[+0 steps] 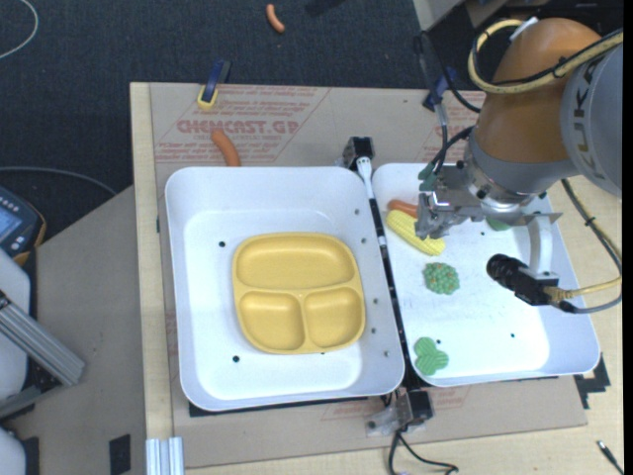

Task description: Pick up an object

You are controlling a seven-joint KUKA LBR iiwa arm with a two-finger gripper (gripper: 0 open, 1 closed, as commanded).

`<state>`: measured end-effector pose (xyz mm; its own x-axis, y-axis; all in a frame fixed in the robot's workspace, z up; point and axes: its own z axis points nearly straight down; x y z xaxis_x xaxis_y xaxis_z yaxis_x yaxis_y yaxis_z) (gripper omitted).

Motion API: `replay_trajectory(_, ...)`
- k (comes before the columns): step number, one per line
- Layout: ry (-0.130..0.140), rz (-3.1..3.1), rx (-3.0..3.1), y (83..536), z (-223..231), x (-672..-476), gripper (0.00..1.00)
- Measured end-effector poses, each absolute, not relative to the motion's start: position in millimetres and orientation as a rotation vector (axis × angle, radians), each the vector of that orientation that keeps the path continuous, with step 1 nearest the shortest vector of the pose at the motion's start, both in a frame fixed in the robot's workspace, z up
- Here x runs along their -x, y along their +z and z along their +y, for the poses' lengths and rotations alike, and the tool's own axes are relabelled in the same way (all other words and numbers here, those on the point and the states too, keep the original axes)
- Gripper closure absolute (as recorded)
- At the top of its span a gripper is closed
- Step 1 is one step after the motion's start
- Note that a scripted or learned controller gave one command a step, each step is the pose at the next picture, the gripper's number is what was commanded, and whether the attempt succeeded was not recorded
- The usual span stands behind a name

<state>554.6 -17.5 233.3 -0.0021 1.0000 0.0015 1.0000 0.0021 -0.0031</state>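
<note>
Two knobbly green clumps (441, 278) — smooth white bin (554, 349)

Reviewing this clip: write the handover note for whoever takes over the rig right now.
Gripper: low in the right bin, at the yellow corn; finger state unreadable, nothing visibly held.
Right bin items: corn beside an orange carrot piece, a green broccoli piece mid-bin, another green piece near the front rim.
Left bin: yellow divided plate.
Done: nothing lifted.
Left: grasp and lift one object, likely the corn.

Grey arm (593, 117), orange band (534, 72), yellow cable loop (485, 47).
</note>
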Motion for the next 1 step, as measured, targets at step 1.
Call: replay_trajectory(1, 0.004, -2.217, 2.221, 223.9, -17.7, -539.8, 1.00)
